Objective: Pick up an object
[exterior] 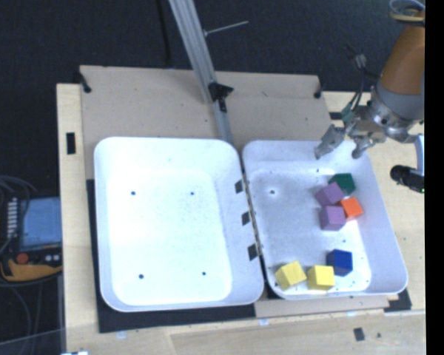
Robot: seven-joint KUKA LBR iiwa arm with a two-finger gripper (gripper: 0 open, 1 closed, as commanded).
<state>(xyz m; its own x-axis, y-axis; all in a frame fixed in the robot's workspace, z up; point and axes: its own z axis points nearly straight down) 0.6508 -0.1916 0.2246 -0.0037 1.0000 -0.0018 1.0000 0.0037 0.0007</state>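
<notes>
My claw [345,145] hangs over the far edge of the right bin [281,165], up by its back rim; my two fingers [326,143] stand apart with nothing between them, both pointing down toward the white floor. Taking that right bin as my landmark: the green block [344,183] sits nearest my claw, toward the bin's far right part, just below my fingers but not touching them; one purple block [329,194] lies just beside it on its left, and a second purple block [332,217] sits right in front of that one, the two seeming to touch; the orange block [352,208] is tucked against the right of the purples, close to the bin's right wall. Farther toward the bin's near rim, the blue block [340,261] sits alone, well apart from the cluster; two yellow blocks lie along the near wall, one yellow block [290,274] toward the near-left corner and the other yellow block [321,276] just beside it, close to the blue one. The left bin [111,168] lies alongside the right bin, their rims meeting at the middle; a metal post [196,46] rises slantwise from behind that seam.
</notes>
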